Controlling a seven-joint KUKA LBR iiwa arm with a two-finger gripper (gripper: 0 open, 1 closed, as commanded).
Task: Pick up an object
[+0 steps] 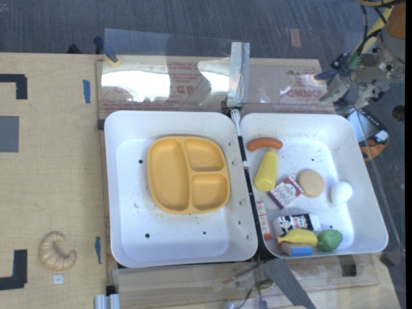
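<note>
The gripper hangs beyond the right bin's far right corner; whether its claw is released or clenched cannot be told. A hot dog, mustard bottle, bun and white egg lie inside that bin. The left bin carries a yellow divided plate.

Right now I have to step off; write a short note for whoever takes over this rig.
Gripper: up past the far right corner of the right bin, over no item; nothing seen in it.
Right bin holds: hot dog, yellow bottle, red carton, round bun, white egg, banana, green item.
Left bin: yellow divided plate.
Done: nothing picked.
Left: the whole pick.
</note>
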